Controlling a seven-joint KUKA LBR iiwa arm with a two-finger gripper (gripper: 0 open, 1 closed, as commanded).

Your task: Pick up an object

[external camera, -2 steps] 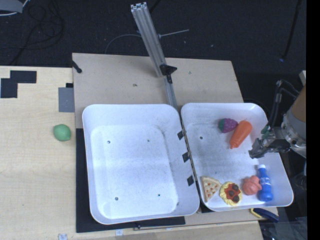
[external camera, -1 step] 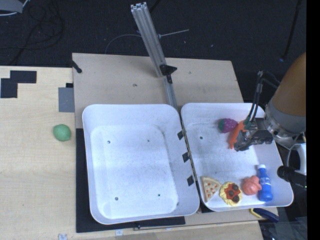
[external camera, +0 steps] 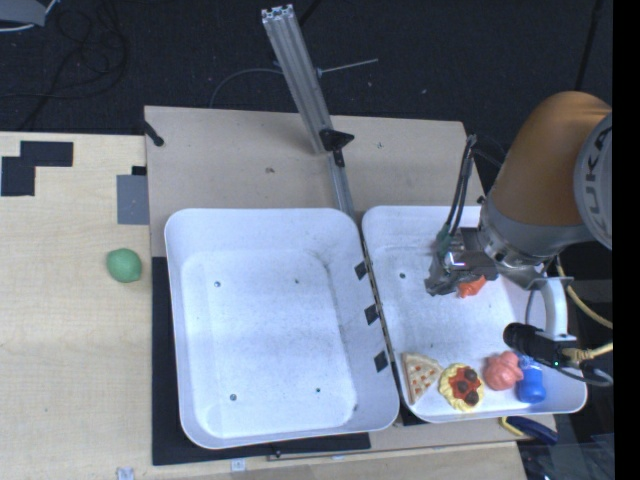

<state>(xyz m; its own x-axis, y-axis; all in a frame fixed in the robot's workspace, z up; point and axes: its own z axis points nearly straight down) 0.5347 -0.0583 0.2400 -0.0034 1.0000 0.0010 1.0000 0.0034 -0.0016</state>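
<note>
The arm's jaws (external camera: 447, 276) hang low over the middle of the right bin (external camera: 400, 230), and whether they are spread or pressed together cannot be told. A small orange-red object (external camera: 472, 287) sits just at their right side, touching or nearly so; its long axis is too small to judge. Along the bin's near edge lie a pizza slice (external camera: 420, 374), tip pointing to the near left, a round red-and-yellow toy (external camera: 461, 385), a pink lump (external camera: 503, 370) and a blue piece (external camera: 531, 385). A green ball (external camera: 125, 265) rests on the surface, well left of the left bin (external camera: 190, 230).
</note>
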